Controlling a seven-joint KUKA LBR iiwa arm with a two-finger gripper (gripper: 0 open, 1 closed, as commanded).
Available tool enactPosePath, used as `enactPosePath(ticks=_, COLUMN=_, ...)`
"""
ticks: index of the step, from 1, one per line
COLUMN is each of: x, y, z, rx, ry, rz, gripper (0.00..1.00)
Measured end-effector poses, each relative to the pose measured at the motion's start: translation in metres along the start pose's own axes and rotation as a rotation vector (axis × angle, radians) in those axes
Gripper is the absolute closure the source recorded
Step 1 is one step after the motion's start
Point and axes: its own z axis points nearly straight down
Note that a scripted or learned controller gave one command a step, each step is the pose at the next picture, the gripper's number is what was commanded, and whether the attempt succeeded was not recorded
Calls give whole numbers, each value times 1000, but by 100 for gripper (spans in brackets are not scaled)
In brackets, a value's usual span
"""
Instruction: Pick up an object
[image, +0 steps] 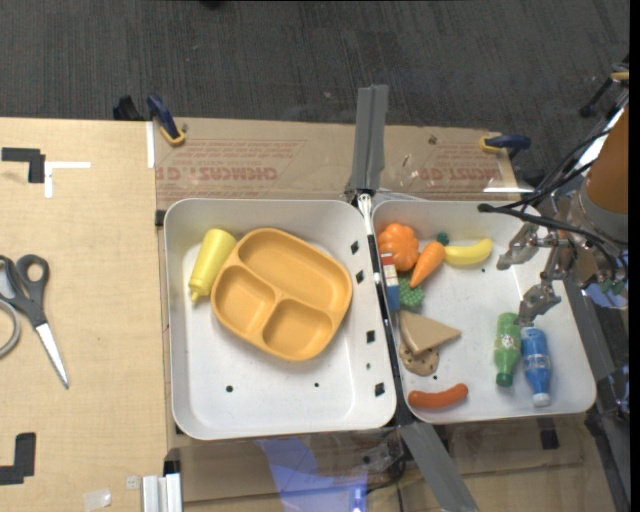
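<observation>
My gripper (528, 276) hovers over the right part of the right bin (575, 400), fingers open with nothing between them. Just below it lie a green bottle (507, 348) and a blue bottle (536, 365), side by side. Farther left in the same bin are a banana (468, 252), a carrot (427, 262), an orange round fruit (398, 245), a brown wedge (428, 332) and a red sausage (437, 397). The left bin (190, 400) holds an orange divided plate (280, 295) and a yellow bottle (210, 262).
Scissors (35, 310) lie on the wooden bench at far left. A grey bar (370, 140) runs up from the gap between the bins. Black cables (540, 195) trail from the arm over the right bin's far corner. Blue clamps (165, 118) hold the cardboard behind.
</observation>
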Motion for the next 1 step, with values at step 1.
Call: enactPosePath(ticks=1, x=3, y=-25, z=101, rx=-1, ry=-1, rz=152, gripper=0)
